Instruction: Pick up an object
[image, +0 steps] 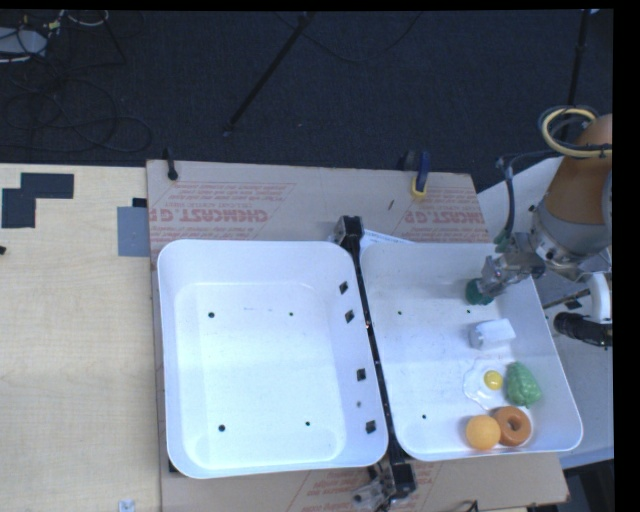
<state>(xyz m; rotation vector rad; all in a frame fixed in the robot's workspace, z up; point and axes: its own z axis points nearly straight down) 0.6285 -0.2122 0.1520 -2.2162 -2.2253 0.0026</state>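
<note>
My gripper (489, 277) reaches into the right bin (430, 440) from the right and hangs over its far right part. A small teal object (476, 292) sits right at the gripper's tip, touching or just below it; I cannot tell whether it is gripped. A pale grey block (492, 333) lies just in front of it. Nearer the front right corner are a fried-egg toy (487, 381), a green lumpy toy (522, 384), an orange ball (483, 432) and a brown donut (515, 426).
The left bin (170, 300) stands beside the right one, split from it by a black divider (362, 330). Both rest on cardboard (250, 205). The arm's orange band (580, 190) and cables crowd the right edge.
</note>
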